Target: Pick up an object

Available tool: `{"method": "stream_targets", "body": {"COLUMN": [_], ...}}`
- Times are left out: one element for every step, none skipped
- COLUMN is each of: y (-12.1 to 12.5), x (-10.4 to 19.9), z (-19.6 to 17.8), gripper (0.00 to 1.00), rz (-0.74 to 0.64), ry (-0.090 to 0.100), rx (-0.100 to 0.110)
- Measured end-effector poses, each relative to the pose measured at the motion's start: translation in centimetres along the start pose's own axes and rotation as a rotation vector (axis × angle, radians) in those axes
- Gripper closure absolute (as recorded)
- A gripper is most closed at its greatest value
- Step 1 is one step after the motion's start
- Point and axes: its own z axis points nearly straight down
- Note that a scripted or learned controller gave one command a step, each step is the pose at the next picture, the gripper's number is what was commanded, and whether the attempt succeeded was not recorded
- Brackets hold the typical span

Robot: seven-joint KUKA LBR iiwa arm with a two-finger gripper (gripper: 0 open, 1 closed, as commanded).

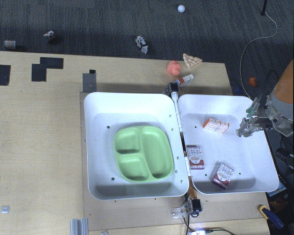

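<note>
— While my claw (245, 130) hangs at the right bin's (257, 183) three o'clock edge, I can't tell its opening.
— And the boxes?
— Orange box (216, 125) at twelve, two red boxes (195, 157) toward six.

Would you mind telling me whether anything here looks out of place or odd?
Yes: several small things lie outside the bins. A pink ball, a pizza-slice toy and a small tube sit on the bench behind the right bin, and more bits, including a white ball, are scattered on the floor.
</note>
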Motion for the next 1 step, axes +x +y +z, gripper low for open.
{"method": "stream_targets", "body": {"y": [-4.65], "x": [5.61], "z": [-3.26], "gripper": [1.00], "rz": [-0.002], "ry": [0.002], "rx": [0.000]}}
